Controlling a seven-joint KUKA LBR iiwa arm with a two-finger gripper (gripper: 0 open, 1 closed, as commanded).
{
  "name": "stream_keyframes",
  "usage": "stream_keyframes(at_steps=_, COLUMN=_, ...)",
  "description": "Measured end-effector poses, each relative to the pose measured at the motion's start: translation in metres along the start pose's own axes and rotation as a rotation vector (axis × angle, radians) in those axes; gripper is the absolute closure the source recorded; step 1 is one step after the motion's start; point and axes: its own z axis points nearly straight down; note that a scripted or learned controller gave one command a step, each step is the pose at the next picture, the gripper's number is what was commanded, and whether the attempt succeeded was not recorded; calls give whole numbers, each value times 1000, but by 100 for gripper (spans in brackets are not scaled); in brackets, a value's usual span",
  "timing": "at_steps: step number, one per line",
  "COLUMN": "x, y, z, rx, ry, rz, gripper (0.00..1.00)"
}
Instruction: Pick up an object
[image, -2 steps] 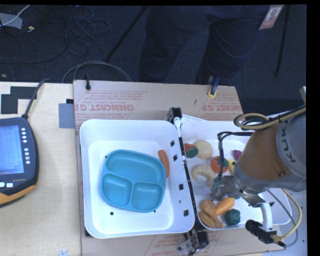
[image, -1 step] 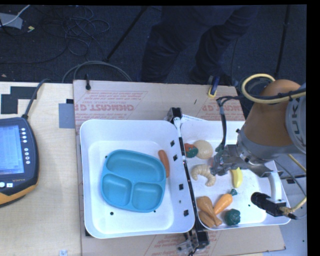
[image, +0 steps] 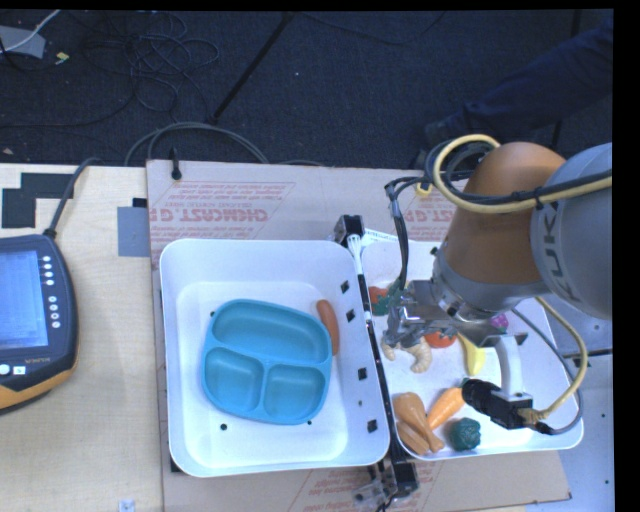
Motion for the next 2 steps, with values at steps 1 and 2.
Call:
stream_keyframes(at_steps=1, x=60, y=-19, z=-83, rx=-5, ry=1, rz=-1, gripper=100)
stream_keyframes(at_steps=2, x=42, y=-30, z=-180, rx=-8, ry=-1, rz=7, gripper=100)
